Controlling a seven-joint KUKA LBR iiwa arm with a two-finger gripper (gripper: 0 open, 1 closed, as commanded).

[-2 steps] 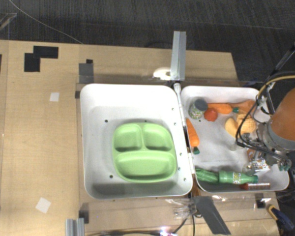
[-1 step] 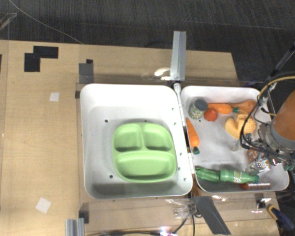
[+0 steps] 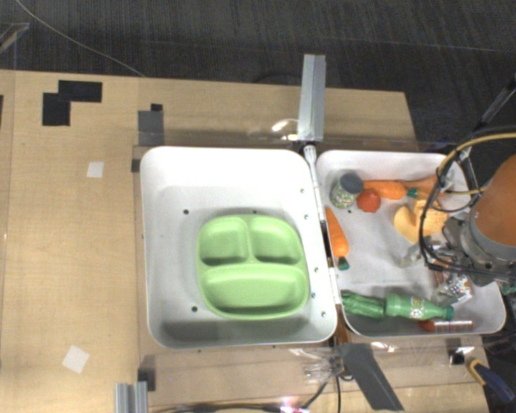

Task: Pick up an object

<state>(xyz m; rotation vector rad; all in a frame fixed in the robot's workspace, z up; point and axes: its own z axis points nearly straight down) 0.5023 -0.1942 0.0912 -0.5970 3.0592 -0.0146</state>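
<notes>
Two shallow white bins on a wooden bench, seen from above; the right bin (image 3: 387,269) serves as landmark. Left of it, touching along a shared edge, the left bin (image 3: 168,231) carries a green divided tray (image 3: 253,263) near its centre. Inside the right bin: a long green bottle (image 3: 394,305) lies flat along the near wall; a thin red-tipped item (image 3: 439,323) lies just beside it at the near-right corner; an orange carrot-like piece (image 3: 336,235) rests against the left wall; a small grey-capped jar (image 3: 347,189), a red ball (image 3: 369,200) and an orange elongated object (image 3: 396,190) line the far wall; a yellow object (image 3: 410,222) sits right of centre. The arm (image 3: 507,209), grey with an orange band, enters over the bin's right side; the gripper (image 3: 451,284) hangs low above the near-right floor, wrapped in cables; its opening cannot be told, and no object is visibly held.
</notes>
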